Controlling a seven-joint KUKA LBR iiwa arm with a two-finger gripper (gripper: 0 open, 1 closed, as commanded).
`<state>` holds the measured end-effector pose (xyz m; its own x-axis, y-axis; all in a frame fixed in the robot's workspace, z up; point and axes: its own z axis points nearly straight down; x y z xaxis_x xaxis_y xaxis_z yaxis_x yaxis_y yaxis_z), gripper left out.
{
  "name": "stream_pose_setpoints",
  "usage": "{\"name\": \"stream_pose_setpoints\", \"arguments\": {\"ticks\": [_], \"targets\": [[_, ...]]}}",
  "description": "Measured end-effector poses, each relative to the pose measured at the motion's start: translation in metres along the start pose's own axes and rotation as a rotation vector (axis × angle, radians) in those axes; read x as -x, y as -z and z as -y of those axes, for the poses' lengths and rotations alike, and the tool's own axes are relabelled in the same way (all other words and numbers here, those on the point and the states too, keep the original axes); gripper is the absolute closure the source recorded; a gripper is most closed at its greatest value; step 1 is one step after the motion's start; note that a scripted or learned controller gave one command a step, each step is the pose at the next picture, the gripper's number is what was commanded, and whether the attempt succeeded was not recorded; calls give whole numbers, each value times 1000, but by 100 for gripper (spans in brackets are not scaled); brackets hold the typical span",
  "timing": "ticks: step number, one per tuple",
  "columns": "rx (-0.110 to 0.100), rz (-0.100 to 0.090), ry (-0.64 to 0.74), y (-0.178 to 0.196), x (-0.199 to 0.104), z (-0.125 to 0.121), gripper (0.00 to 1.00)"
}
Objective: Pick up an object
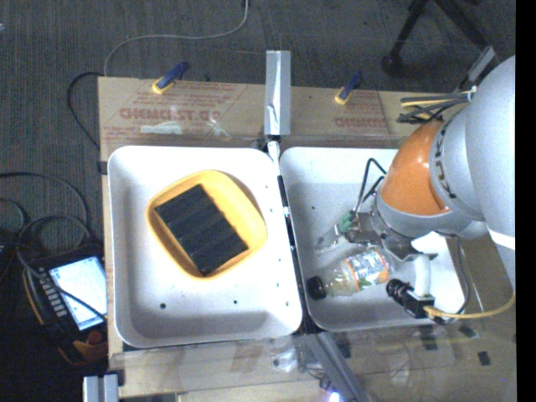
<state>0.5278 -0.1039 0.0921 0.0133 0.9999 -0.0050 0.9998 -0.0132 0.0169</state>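
A clear plastic bottle with a black cap lies on its side near the front of the right bin, cap pointing left. My gripper reaches down into that bin just behind the bottle, under the arm's orange band. It sits a little above and to the left of the bottle's middle, and nothing shows as held in it. In the left bin rests a yellow dish holding a black ridged block.
The grey arm covers the right side of the right bin. A black connector with a yellow cable hangs by the bin's front right. A metal divider post stands behind the bins, and cardboard with two clamps lies at the back.
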Motion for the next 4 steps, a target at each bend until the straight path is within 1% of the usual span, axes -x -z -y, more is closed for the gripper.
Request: {"name": "stream_pose_setpoints", "arguments": {"ticks": [1, 2, 3, 4], "targets": [[-18, -3, -45, 3, 50, 27, 0], [-17, -3, -44, 13, 50, 26, 100], [-17, -3, -44, 13, 50, 26, 0], [-3, 0, -42, -2, 71, -46, 0]]}}
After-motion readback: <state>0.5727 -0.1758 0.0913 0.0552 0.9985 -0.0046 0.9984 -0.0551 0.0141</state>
